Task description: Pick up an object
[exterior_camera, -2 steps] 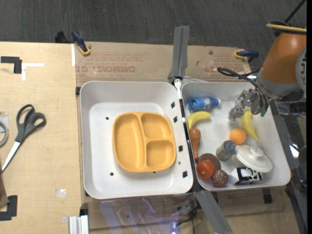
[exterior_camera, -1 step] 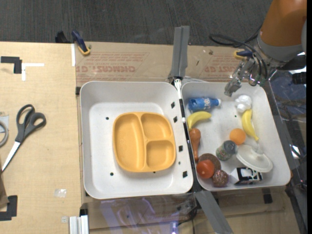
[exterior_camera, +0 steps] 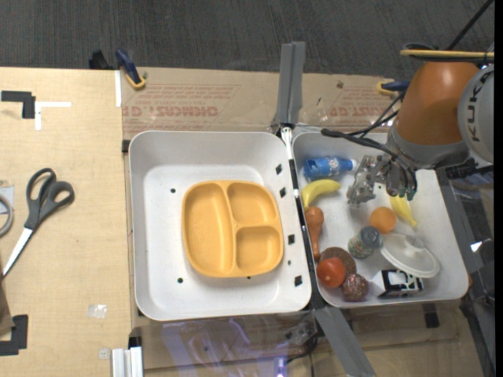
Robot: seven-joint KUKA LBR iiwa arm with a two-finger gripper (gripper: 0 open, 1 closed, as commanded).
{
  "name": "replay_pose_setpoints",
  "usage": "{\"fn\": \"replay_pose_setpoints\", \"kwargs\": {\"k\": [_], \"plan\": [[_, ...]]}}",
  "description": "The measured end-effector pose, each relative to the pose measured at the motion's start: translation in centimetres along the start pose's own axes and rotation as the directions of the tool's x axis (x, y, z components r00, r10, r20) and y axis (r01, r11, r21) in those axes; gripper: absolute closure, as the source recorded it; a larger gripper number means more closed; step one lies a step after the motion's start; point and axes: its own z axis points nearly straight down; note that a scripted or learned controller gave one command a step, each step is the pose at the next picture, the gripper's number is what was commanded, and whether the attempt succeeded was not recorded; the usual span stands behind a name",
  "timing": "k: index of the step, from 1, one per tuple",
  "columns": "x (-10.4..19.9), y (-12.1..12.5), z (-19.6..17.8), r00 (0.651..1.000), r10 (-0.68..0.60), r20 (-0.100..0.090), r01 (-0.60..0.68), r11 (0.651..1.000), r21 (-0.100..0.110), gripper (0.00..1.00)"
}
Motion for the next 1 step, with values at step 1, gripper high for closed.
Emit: {"fn": "replay_pose_setpoints", "kwargs": {"k": [1], "plan": [[-0.01,0.01,-0.02,1.0,0.0,0.0,0.0,1.0,0.0,0.0]]}}
